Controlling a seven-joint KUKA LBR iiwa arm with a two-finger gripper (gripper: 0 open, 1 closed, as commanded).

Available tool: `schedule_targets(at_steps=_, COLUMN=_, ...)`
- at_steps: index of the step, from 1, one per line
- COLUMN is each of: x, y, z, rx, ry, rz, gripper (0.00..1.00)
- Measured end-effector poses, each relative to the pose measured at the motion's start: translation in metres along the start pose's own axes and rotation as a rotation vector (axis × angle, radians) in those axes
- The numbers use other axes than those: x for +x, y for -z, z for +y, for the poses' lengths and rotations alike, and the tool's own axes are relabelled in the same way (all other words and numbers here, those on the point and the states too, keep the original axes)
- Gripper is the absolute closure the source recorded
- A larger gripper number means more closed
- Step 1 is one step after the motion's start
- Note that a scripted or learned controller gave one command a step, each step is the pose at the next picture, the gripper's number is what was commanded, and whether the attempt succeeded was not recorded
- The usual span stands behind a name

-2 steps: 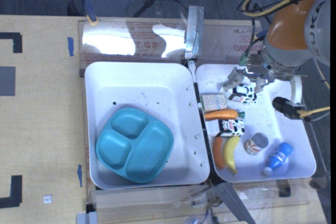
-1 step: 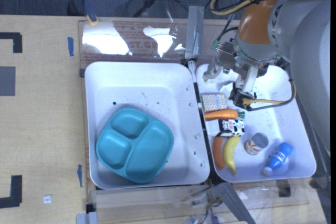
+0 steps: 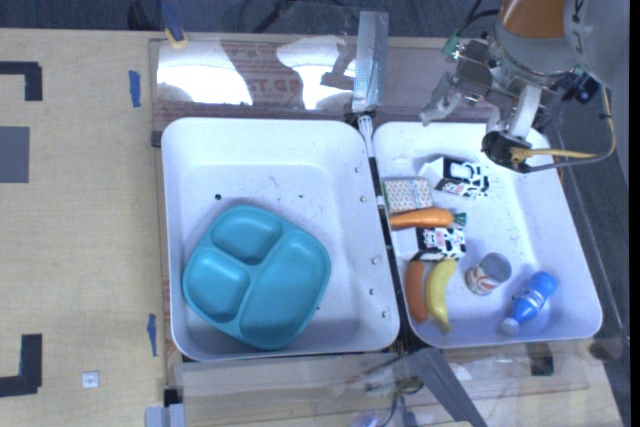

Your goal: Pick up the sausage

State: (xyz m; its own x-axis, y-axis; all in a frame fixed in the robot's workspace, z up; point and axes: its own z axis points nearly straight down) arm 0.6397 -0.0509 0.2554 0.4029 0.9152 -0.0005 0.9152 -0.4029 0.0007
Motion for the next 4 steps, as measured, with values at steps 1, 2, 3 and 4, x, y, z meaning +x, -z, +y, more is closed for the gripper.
schedule_targets(at_steps=1, x=0.002, y=0.01, z=0.0, rx=-0.002, ry=0.005, rz=-0.001, gripper=1.0)
schedule_targets(at_steps=2, x=0.086, y=0.16, z=-0.037, rx=-0.001, ry=0.239, rz=0.0, gripper=1.0)
schedule_targets(at_steps=3, x=0.135, y=0.074, z=-0.057, rx=0.005, ry=-0.156, rz=-0.002, gripper=1.0)
schedule_targets(at_steps=4, x=0.205, y=0.055, z=-0.108, rx=0.005, ry=-0.017, rz=-0.002, gripper=1.0)
